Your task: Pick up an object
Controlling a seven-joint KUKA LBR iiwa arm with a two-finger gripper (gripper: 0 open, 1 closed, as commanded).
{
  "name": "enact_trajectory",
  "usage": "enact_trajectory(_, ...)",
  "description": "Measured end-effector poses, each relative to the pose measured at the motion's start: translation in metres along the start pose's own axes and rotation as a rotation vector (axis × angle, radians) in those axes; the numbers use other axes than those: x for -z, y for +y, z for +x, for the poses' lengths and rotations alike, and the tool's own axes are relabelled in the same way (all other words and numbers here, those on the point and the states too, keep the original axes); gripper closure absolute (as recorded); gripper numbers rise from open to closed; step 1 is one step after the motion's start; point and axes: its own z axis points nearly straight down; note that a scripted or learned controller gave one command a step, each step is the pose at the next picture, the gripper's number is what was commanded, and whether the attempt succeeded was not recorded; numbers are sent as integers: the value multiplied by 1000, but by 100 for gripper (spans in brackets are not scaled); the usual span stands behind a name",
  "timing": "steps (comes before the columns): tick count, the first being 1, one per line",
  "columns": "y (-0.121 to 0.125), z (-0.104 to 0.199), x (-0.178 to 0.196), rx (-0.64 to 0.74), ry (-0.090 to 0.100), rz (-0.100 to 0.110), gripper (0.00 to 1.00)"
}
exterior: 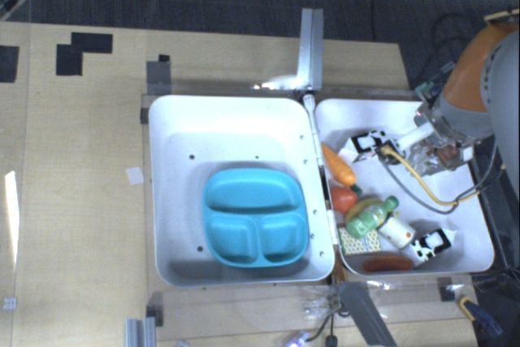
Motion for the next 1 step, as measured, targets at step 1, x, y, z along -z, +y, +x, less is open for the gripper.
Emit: enact_trajectory(1,30,19,-11,-25,-1,0,100)
